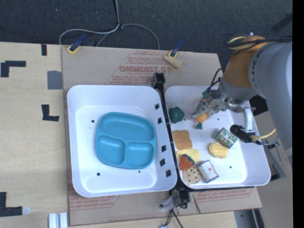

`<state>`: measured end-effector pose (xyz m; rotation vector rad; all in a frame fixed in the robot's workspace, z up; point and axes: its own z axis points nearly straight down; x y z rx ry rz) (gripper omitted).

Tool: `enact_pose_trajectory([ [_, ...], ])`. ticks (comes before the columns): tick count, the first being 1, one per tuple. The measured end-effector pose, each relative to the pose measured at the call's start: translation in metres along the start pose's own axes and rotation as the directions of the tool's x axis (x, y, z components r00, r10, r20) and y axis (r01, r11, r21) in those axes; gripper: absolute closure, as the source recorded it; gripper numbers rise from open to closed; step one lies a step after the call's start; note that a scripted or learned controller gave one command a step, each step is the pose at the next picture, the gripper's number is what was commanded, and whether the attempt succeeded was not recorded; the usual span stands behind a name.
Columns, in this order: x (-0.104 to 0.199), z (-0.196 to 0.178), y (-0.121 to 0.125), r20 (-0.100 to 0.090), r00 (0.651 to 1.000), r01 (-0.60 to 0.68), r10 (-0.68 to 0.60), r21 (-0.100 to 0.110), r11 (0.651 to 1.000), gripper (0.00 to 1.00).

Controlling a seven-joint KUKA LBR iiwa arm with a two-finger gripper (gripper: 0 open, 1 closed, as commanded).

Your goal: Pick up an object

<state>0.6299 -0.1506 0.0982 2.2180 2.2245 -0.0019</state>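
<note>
**Gripper down in the right bin, over the small orange piece**

We see the grey arm with its orange band [244, 63] coming in from the upper right of the frame. Its two-finger gripper [205, 110] sits low in the upper middle of the right-hand shallow white bin [259, 172]. We cannot tell the claw's state at this size, and we cannot tell whether anything is gripped.

Right-bin contents as we read them:
- small orange and green piece [200, 121], just at the gripper tip, touching or nearly so
- dark green rounded lump [176, 113], near the bin's left wall, left of the gripper
- tan toast-like slab [182, 139], below the green lump
- green and white printed carton [226, 137], tilted, right of centre
- yellow wedge-like chunk [218, 150], just below the carton, touching or nearly so
- red and orange piece [187, 161] lying on a flat yellow item [194, 153], lower left
- round tan cookie with dark spots [192, 175], at the bottom
- small grey and white box [208, 170], just right of the cookie

The left-hand shallow white bin [80, 103] holds a blue plastic divided plate [125, 140], roughly centred, three compartments. Both bins rest on a brown cardboard sheet [114, 68].
</note>
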Motion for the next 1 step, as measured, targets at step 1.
enact_pose_trajectory([
  [1,0.0903,-0.0917,-0.0253,-0.004,1.0,0.006,-0.006,-0.005,1.0,1.0],
])
